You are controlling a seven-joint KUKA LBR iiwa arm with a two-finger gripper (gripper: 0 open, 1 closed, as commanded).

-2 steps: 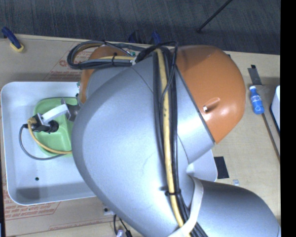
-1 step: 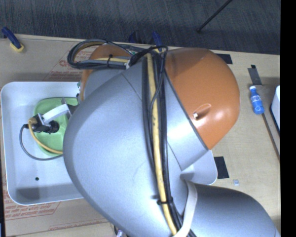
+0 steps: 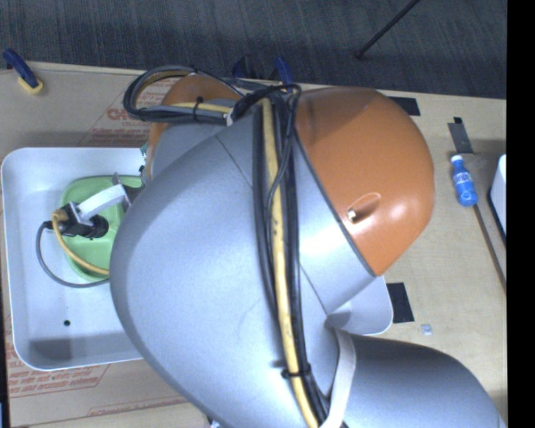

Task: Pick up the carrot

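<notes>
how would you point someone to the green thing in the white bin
Find the shallow white bin on the view's left, beside the big grey robot arm. In its upper half, against the arm's edge, lies a rounded pale green object, partly hidden. It is the one green thing on that white floor.

Round object [image 3: 94, 255] in left bin [image 3: 18, 239]

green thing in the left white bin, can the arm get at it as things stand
Probably yes. The arm reaches across the bin and its end hangs right over the green thing, with nothing seen between them. Its bulk hides much of the bin, so I cannot rule out clutter.
</notes>
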